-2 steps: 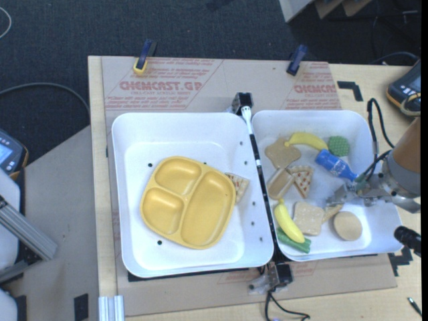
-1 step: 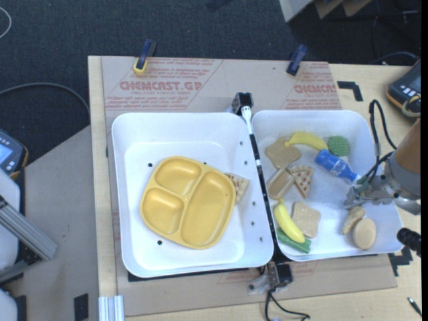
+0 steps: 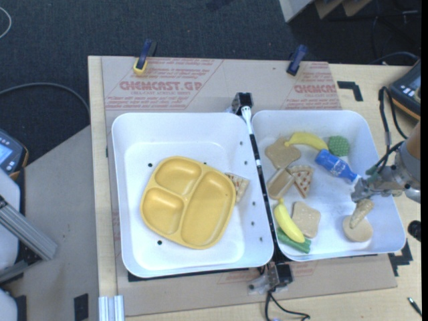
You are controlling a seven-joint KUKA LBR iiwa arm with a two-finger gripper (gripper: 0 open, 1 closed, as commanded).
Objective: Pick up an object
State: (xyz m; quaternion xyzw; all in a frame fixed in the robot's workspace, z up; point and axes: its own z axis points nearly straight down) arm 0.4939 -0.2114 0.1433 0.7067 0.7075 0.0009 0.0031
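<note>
The right bin (image 3: 321,117) holds several toy foods. A blue bottle (image 3: 336,166) lies beside a green lump (image 3: 338,144) and a yellow banana (image 3: 306,140). Toast pieces (image 3: 282,154) and a waffle wedge (image 3: 301,179) sit left of centre. A second banana (image 3: 287,221) and a square toast (image 3: 307,218) lie near the front. My gripper (image 3: 366,194) reaches in over the bin's right side, just above a tan stick-shaped piece (image 3: 362,212) that leans on a round cookie (image 3: 356,231). Nothing is visibly lifted.
The left bin (image 3: 127,179) holds a yellow divided plate (image 3: 188,201) with a cracker (image 3: 237,184) tucked at its right edge. A black divider strip (image 3: 254,159) runs between the bins. Clamps (image 3: 142,57) hold the cardboard base at the back.
</note>
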